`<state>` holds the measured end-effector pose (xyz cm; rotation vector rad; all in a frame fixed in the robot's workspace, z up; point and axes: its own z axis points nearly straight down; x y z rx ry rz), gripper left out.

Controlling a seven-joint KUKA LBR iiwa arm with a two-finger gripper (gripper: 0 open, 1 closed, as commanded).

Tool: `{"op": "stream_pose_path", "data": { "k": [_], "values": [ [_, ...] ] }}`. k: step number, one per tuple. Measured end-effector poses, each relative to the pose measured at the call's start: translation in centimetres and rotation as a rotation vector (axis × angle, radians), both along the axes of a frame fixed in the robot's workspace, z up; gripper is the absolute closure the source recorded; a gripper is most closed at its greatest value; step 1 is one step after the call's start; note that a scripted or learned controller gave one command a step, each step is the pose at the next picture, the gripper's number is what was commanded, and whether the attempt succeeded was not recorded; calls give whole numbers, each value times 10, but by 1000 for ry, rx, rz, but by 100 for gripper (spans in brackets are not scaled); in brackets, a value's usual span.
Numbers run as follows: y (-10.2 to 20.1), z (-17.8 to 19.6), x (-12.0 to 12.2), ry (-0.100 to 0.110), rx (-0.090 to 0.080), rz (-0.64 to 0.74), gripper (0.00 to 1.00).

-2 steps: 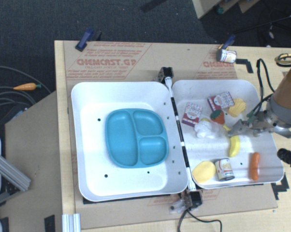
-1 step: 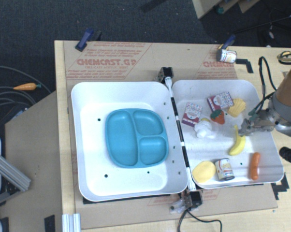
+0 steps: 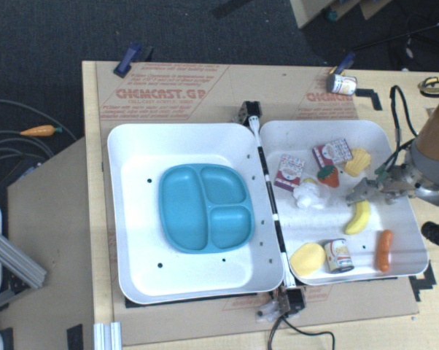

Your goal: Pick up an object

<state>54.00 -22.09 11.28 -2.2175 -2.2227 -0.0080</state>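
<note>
Dark carpeted floor surrounds a pale wooden worktop [image 3: 205, 86] printed with faded red lettering, on which two shallow white bins sit side by side. Left bin [image 3: 132, 195]: glossy moulded plastic with rounded corners, holding a smooth blue divided plate [image 3: 205, 207] of three compartments. Right bin [image 3: 402, 254]: same form, holding small toy foods. Along its far side lie two flat printed packets, one red and white [image 3: 289, 170], one with a pink label [image 3: 333, 152], next to a lumpy yellow piece [image 3: 357, 162] and a small red item with a green top [image 3: 328, 176]. A whitish crumpled object [image 3: 308, 195] lies near the middle. A curved yellow banana [image 3: 359, 217] lies just below the gripper. Along the near side are a rounded yellow lemon-like shape [image 3: 307, 259], a short labelled can [image 3: 340, 255] on its side and an orange sausage-shaped piece [image 3: 383, 251]. The grey arm [image 3: 432, 159] enters from the right, wrist lowered over the right bin. Gripper [image 3: 365, 190]: dark fingers point leftward just above the banana; whether they are apart or together cannot be told, and nothing is seen between them.
</note>
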Motion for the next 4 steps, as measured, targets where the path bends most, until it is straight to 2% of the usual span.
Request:
{"op": "stream_pose_path", "data": {
  "k": [1,2,3,4],
  "values": [
    [53,-27,38,-1,-5,-1,0],
    [52,-17,38,-3,-5,-1,100],
    [52,-17,38,-2,-5,-1,0],
    [53,-7,38,-4,-6,0,100]
  ]
}}
